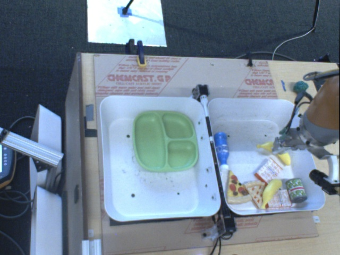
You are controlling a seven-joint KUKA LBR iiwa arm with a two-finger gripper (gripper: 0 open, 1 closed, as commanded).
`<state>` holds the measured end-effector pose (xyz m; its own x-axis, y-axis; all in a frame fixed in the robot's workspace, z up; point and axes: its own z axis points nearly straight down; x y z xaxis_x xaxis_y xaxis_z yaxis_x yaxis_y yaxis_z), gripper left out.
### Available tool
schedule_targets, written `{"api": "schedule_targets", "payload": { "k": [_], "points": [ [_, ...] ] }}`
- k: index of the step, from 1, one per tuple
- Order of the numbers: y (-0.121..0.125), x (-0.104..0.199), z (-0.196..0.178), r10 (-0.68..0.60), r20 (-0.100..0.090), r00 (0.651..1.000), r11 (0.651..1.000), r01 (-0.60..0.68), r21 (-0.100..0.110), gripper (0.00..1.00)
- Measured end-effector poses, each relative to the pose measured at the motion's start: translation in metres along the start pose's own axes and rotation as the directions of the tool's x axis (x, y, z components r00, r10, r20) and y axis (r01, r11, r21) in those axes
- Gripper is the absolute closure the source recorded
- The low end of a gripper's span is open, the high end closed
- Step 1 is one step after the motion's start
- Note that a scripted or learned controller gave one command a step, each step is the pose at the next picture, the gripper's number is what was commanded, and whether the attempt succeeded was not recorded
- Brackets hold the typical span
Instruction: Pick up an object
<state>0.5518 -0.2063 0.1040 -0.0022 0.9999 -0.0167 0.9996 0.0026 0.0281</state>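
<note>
Camera view, gripper (283, 144) low by yellow toy (285, 158), blue bottle (221, 147) apart.

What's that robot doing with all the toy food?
A grey and orange robot arm reaches in from the right over the right bin. Its gripper is low beside a small yellow toy, but it isn't clear that it holds anything. Around it lie a blue and white bottle, toy pizza slices, a banana and a little can. The left bin holds a green divided plate.
</note>
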Motion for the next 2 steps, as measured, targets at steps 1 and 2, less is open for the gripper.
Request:
{"api": "schedule_targets", "payload": {
  "k": [1,2],
  "points": [
    [0.0471,-0.0006,-0.0296,-0.001,-0.015,1.000,1.000,0.002,0.024,1.00],
    [0.0467,-0.0007,-0.0291,-0.001,-0.015,1.000,1.000,0.002,0.025,0.00]
  ]
}}
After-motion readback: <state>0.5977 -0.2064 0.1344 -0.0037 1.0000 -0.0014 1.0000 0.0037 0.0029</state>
